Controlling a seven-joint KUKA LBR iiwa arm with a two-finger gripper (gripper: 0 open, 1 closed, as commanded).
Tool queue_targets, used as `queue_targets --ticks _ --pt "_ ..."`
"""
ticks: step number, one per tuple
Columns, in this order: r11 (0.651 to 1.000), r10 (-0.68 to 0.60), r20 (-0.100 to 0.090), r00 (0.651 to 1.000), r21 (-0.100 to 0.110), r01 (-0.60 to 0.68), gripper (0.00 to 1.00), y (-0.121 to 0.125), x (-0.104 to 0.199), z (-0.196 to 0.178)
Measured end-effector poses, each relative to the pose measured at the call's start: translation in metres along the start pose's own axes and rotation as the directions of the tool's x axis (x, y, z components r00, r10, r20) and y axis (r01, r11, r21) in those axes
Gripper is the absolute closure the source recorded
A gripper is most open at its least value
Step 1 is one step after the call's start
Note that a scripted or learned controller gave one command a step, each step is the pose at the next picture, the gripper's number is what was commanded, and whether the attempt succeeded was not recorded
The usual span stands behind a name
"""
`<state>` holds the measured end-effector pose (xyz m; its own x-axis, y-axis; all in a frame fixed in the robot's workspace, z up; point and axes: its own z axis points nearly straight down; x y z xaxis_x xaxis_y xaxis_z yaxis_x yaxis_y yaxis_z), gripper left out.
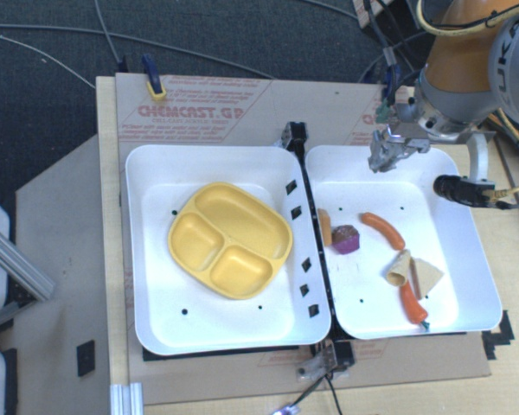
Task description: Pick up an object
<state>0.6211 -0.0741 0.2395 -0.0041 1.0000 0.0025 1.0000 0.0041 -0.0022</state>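
- The right bin serves as landmark: its far rim lies just under the gripper, which hangs there with nothing seen between its fingers; whether they are spread or closed cannot be told.
- Inside the bin, a hot dog lies mid-floor, a purple piece left of it by the dividing wall, and a carrot near the front rim.
- Bare floor lies along the bin's far end.
- The arm stands above the bin's far right corner, wrist pointing down.
- The yellow divided plate sits in the left bin, beyond the divider.
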Motion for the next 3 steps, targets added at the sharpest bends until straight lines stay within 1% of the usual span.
queue_targets --ticks 1,2,3 --pt "1.0 -0.001 -0.001 1.0 0.002 0.001 1.0 -0.02 0.052 0.013" --pt "1.0 0.0 0.0 1.0 0.003 0.0 1.0 -0.047 0.098 0.021" --pt "1.0 -0.001 0.0 1.0 0.003 0.001 1.0 -0.071 0.154 0.026"
